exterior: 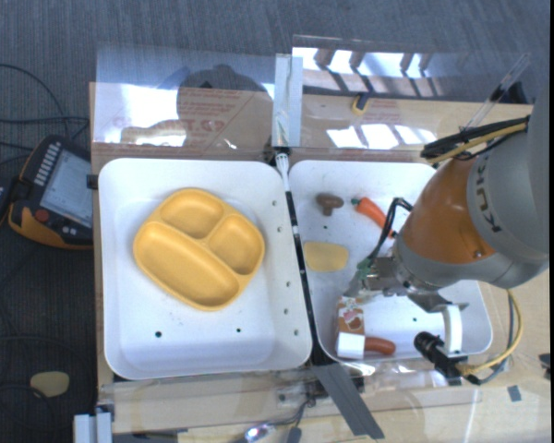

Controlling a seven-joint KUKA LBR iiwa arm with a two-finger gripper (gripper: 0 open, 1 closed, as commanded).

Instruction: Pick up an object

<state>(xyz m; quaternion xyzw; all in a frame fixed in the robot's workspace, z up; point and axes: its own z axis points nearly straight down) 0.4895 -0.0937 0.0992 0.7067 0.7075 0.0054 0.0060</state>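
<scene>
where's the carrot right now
In the camera view, the carrot lies near the far edge of the right bin, just right of the brown mushroom, beside the arm.

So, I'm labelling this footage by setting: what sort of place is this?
Probably a robotics lab workcell: a robot arm over two white bins of toy food, a teach pendant with cables on grey carpet.
</scene>
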